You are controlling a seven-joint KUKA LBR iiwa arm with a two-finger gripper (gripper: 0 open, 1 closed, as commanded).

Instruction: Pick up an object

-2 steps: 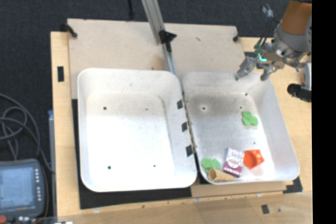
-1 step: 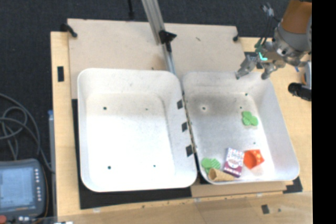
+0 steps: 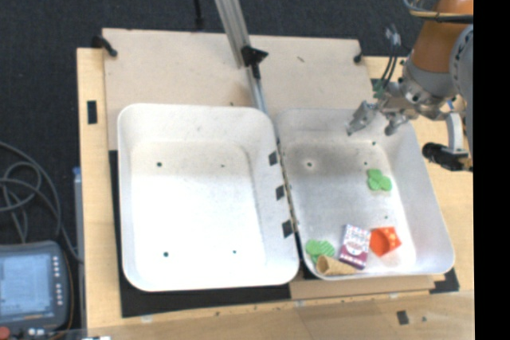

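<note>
My gripper (image 3: 373, 122) hangs over the far right corner of the right bin (image 3: 335, 159), its two fingers spread open with nothing between them. Well in front of it, a small green piece (image 3: 379, 181) lies near the bin's right wall. At the bin's near edge sit an orange block (image 3: 384, 240), a purple and white packet (image 3: 355, 244), a second green piece (image 3: 319, 248) and a tan cone-like object (image 3: 335, 265).
The left bin (image 3: 199, 195) lies beside the right one. A metal pole (image 3: 227, 0) slants up from the back of the bench between the bins. A screen unit (image 3: 30, 283) sits on the floor at the lower left.
</note>
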